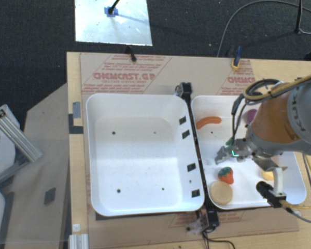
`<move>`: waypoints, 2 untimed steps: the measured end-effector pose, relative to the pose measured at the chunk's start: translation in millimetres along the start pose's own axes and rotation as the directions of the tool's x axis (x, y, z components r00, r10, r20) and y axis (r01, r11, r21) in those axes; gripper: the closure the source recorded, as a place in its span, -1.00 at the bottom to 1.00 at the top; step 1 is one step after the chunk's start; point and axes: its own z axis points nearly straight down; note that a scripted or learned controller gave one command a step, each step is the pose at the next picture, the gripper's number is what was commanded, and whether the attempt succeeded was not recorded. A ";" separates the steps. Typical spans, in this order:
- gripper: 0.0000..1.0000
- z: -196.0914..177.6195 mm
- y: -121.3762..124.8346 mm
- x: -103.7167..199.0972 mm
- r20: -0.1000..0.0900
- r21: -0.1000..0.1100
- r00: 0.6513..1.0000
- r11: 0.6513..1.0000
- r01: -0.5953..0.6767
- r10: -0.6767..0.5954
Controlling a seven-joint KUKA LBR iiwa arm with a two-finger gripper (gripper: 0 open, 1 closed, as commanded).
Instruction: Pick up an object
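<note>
Nearest the lens, along the bottom edge of the right bin [295,198], lies a round tan disc [221,193], perhaps a cookie or biscuit toy, and just behind it a strawberry-like red piece with a green top [226,174]. Both rest on the bin floor, untouched. A pale yellow piece [268,175] sits farther right, partly covered by the arm [282,121], beside a black-and-white part of the wrist hardware that I cannot name.

Slightly farther in, the tool [224,154] hangs low over the bin floor, just above the strawberry piece and apart from it. Nothing shows between its tips, and from this angle I cannot tell whether it is spread or closed; a small green light glows near its base. By my reading, the pick is not yet made: every object lies loose, and the descent, closing and lift are all left to do.

Beyond the tool, an orange sausage-shaped thing [209,121] lies near the bin's far wall, and a purple object [250,115] peeks out behind the arm's cables, mostly hidden. On the other side of the divider sits the left bin [101,154]. Farthest off, the bench [145,69] carries printed cardboard.
</note>
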 end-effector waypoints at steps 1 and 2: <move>-1.00 15.0 -21.2 11.0 -0.005 0.018 1.000 1.000 -0.003 0.003; -1.00 14.6 -29.4 10.9 -0.005 0.017 1.000 1.000 -0.001 0.001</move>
